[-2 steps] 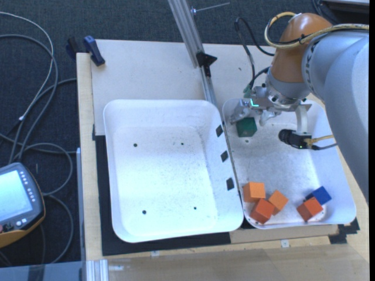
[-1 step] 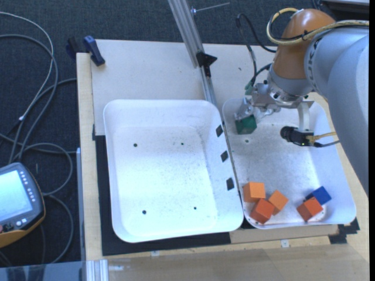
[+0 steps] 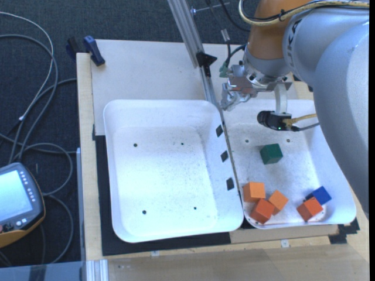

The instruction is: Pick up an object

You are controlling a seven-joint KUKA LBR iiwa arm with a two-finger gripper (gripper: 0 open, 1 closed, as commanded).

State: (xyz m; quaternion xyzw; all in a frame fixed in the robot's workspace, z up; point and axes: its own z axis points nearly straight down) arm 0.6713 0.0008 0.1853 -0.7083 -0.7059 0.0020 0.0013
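The pincer (image 3: 234,95) hangs over the far edge of the right bin (image 3: 334,180), and I cannot tell if it is open or closed. The green block (image 3: 271,153) sits alone nearby. The orange blocks (image 3: 265,202) crowd together, so a grab there could slip.

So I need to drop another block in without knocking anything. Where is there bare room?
The left bin has a bare floor from wall to wall. In the right bin, bare floor lies between the green block and the near cluster. It is crowded along the near wall: four orange blocks and a blue block. The gripper hangs over the far-left corner.
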